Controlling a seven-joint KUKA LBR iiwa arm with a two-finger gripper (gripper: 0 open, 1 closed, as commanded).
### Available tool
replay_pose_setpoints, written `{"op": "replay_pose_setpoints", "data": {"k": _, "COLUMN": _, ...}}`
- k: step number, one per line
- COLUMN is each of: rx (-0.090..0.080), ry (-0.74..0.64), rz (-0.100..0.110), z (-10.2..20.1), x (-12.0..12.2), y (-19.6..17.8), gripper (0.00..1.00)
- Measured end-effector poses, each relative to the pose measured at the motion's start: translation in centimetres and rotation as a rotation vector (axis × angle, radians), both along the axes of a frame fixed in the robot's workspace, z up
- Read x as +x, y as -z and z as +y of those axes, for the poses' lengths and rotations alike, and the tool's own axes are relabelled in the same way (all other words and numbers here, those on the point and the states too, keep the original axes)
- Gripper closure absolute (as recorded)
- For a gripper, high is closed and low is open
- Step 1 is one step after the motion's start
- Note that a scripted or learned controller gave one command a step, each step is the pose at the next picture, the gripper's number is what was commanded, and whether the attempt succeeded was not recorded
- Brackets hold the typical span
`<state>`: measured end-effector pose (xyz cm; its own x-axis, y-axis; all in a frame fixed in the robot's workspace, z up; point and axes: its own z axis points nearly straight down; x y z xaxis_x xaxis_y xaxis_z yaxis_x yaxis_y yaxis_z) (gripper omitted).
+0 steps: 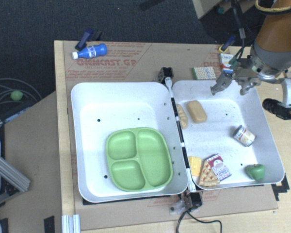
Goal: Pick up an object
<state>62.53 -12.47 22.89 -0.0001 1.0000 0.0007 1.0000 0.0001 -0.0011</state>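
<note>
My gripper (232,87) hangs open over the far edge of the right bin (266,130), its two fingers spread with nothing between them. In that bin lie a tan sponge-like block (197,111), a small silver can (244,135), a green pepper-like object (255,171), a red-and-white packet (218,167) and a yellow waffle-like piece (200,171). A tan bread-like object (183,116) rests against the bin's left wall. The tan block is the closest to the gripper, below and to its left.
The left bin (87,110) holds a green sectioned tray (137,158). On the bench behind the bins lie a blue-and-white bottle (90,51) and a small patterned card (204,73). A black divider clip (166,74) sits between the bins.
</note>
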Motion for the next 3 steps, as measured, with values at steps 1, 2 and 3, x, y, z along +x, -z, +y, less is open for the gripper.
{"op": "replay_pose_setpoints", "data": {"k": 1, "rx": 0.001, "ry": -0.001, "rz": 0.003, "z": 3.1, "x": 1.9, "y": 5.8, "gripper": 0.00}}
{"op": "replay_pose_setpoints", "data": {"k": 2, "rx": 0.000, "ry": 0.000, "rz": 0.001, "z": 3.4, "x": 1.8, "y": 14.5, "gripper": 0.00}}
{"op": "replay_pose_setpoints", "data": {"k": 3, "rx": 0.000, "ry": 0.000, "rz": -0.002, "z": 3.4, "x": 1.9, "y": 13.4, "gripper": 1.00}}
